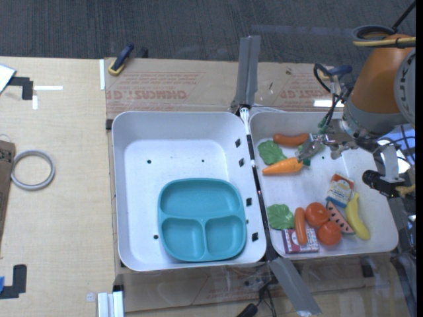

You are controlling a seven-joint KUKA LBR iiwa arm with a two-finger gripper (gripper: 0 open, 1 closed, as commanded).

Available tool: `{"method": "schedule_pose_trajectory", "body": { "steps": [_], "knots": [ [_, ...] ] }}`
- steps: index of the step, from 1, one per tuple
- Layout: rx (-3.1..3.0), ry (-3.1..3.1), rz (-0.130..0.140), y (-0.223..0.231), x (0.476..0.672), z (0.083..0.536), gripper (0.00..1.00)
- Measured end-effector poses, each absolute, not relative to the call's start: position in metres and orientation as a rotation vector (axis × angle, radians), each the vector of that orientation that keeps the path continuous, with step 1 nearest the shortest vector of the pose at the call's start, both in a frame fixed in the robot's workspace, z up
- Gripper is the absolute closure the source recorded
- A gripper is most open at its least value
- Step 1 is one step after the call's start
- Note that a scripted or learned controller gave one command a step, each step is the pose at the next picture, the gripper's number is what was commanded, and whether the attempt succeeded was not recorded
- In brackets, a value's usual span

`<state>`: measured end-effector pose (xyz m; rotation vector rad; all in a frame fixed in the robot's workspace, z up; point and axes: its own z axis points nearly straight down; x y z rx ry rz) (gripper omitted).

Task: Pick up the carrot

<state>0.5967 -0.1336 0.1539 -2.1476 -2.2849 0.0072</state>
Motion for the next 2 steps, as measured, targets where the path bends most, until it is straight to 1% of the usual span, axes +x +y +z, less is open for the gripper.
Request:
{"method": "schedule_pose_trajectory", "body": {
  "steps": [1,2],
  "knots": [
    [-2.307,-2.127,0.006,-0.106,0.613,0.088,0.00],
    [-2.258,-2.177,0.006,-0.103,0.554,0.088,0.00]
  ]
}}
